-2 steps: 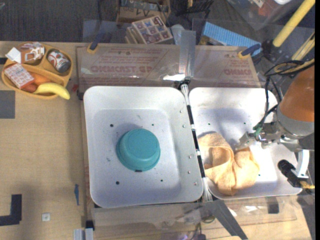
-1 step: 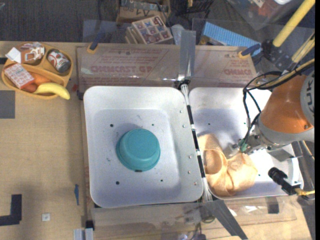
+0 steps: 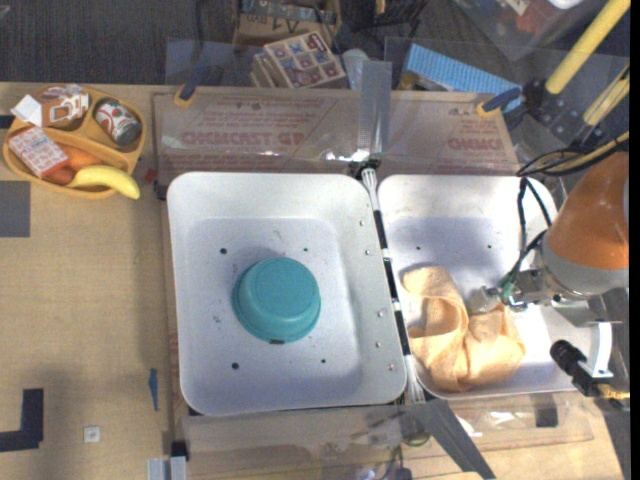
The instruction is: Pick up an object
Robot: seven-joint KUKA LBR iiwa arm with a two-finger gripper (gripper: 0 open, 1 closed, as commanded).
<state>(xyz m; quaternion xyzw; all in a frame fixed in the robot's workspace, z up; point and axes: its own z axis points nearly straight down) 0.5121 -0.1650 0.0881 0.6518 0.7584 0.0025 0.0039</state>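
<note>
On the surface (image 3: 90, 318), the left bin (image 3: 200, 208) holds a rigid, smooth teal bowl (image 3: 278, 299), likely slippery. The right bin (image 3: 450, 208) holds a soft, light yellow cloth (image 3: 455, 333); pinch a raised fold. The end effector (image 3: 500, 298) hangs at its right edge, grip state unclear.

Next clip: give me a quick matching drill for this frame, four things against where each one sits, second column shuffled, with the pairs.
Things:
1. teal bowl
2. yellow cloth
3. banana
4. tool

Places:
A. on the tray at the bench's far left corner
B. over the right bin, at the cloth's upper right edge
C. middle of the left bin, upside down
D. crumpled in the near left part of the right bin

Pairs: 1-C, 2-D, 3-A, 4-B
</note>
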